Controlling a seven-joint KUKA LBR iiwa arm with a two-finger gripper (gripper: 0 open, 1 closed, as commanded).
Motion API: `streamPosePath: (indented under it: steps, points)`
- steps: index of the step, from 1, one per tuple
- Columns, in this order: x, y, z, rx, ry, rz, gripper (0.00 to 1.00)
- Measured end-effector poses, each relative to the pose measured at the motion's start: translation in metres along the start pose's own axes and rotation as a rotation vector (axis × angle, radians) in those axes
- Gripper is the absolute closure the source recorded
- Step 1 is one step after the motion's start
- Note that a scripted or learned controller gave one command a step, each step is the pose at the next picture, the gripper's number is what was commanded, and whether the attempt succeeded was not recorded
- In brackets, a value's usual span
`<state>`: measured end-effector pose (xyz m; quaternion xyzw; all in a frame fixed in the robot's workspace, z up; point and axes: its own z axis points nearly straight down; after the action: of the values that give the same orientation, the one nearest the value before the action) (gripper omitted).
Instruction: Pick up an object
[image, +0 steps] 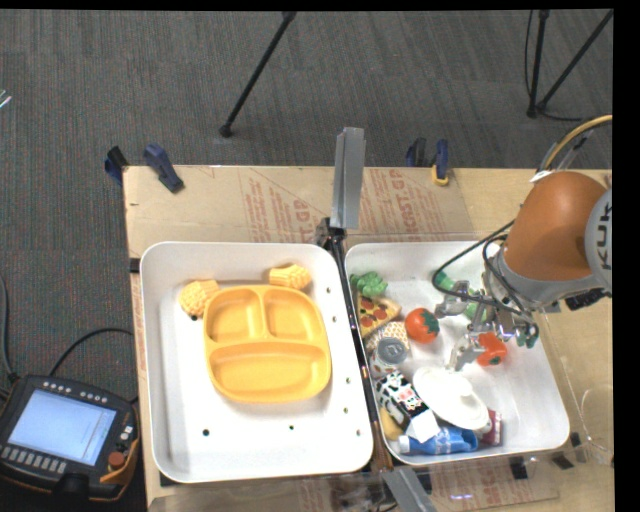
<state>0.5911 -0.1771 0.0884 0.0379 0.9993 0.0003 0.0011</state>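
Note:
My gripper (484, 335) hangs low over the right bin (540, 395), in its middle right part, under the orange wrist band (550, 225). A small orange-red object (491, 348) sits right at the gripper's tip, partly hidden by its metal parts. A red tomato with a green top (422, 325) lies just left of the gripper, apart from it. Below it a white upturned bowl (452, 397) rests near the front of the bin.
The right bin's left side holds a green toy (368, 284), a pizza slice (375, 312), a grey can (390, 352), a cow-patterned carton (398, 392) and a blue-white bottle (445, 438). The left bin (170, 400) holds a yellow divided plate (267, 342) and two yellow pieces (197, 296) (290, 276).

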Motion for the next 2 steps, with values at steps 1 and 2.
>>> streamPosePath:
  steps: [1, 2]
  points:
    - [0.024, 0.069, 0.001, -0.002, 0.001, -0.052, 0.0]
    - [-0.011, 0.003, 0.0, 0.0, 0.0, -0.242, 0.0]
